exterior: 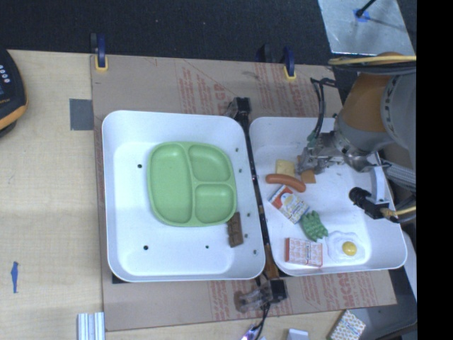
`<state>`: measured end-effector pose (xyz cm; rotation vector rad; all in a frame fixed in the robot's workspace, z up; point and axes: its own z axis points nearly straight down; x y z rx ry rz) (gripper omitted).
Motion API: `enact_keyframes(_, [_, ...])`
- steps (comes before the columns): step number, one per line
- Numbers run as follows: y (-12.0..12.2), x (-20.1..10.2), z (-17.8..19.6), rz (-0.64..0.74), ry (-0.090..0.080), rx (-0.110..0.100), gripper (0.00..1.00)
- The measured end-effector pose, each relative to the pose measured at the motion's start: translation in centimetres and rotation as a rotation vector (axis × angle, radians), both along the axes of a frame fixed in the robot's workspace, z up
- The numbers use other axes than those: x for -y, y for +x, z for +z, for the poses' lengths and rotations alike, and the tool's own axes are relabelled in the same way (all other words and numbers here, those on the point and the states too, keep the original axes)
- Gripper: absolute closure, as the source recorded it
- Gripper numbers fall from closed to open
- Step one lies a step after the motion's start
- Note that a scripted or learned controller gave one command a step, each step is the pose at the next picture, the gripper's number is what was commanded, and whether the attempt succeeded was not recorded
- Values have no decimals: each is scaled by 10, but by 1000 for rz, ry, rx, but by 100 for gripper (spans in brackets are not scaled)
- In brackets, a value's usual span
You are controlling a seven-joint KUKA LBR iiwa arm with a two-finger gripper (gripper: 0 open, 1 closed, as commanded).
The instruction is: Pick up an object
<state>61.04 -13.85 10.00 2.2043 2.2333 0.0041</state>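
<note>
The arm (375, 112) comes in from the right, its orange band showing above the wrist, and the gripper (311, 160) hangs low over the upper part of the right bin (396, 257). From here I cannot tell how the jaws are set; the tips are a dark tangle against the white floor.

Just beside the gripper, toward the bin's middle, lies a pale yellow cheese-like block (284, 167), and touching its lower edge a toy sausage (285, 181). Below those come a small printed packet (290, 205), a green leafy toy (313, 226), a red and white box (304, 251) and a toy fried egg (346, 247) near the front wall.

The left bin (117, 190) holds a green divided plate (190, 183) and a small brown block (234, 229) by its right wall.
</note>
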Motion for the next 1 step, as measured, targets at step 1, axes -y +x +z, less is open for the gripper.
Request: enact_keyframes(1, [-45, -92, 146, -1, 5, 4, 100])
